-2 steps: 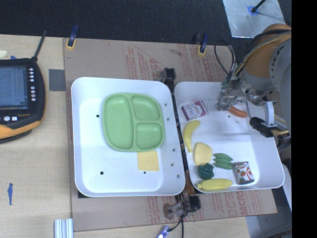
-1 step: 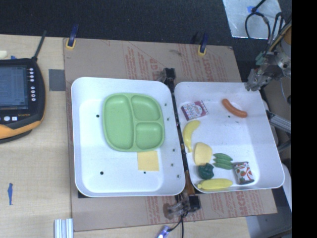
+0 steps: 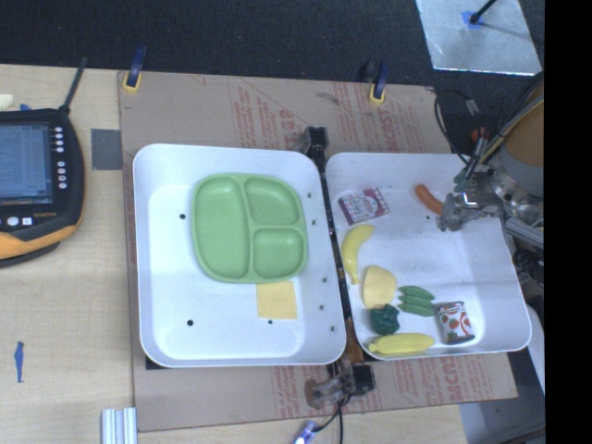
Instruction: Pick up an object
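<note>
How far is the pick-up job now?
Nothing looks picked yet. The gripper is over the right bin, close to the orange carrot; nothing is visibly between its fingers. The grasp and lift are still left.

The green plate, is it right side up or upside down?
Right side up. The green plate lies flat in the left bin, and its three hollow sections face up toward the camera.
</note>
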Tool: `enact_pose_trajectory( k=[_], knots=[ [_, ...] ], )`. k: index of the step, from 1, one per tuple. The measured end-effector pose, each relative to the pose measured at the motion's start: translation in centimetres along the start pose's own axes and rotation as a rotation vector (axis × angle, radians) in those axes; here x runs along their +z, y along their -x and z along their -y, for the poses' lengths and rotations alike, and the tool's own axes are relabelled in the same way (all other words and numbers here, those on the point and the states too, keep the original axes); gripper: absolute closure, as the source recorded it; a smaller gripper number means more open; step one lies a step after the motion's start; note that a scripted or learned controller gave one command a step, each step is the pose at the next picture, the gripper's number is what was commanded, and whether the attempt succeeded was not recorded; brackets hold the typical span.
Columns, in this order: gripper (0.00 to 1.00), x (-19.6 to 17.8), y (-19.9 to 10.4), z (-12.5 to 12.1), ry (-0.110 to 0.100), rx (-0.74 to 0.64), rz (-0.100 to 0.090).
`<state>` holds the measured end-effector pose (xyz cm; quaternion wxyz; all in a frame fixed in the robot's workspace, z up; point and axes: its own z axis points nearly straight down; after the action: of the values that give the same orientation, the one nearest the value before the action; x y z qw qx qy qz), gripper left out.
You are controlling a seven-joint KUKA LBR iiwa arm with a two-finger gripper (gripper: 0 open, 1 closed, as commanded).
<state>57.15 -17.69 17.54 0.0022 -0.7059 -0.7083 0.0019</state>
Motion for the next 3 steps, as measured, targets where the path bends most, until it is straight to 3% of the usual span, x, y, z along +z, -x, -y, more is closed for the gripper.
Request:
enact_pose_trajectory(
  k=[1, 2, 3],
  knots=[
    [0.0, 3.7, 3.5, -7.3, 0.003, 0.0, 0.0],
    [0.0, -6.5, 3.6, -8.5, 0.007, 0.0, 0.001],
    [0.0, -5.1, 3.5, -8.4, 0.001, -0.001, -0.001]
  ],
)
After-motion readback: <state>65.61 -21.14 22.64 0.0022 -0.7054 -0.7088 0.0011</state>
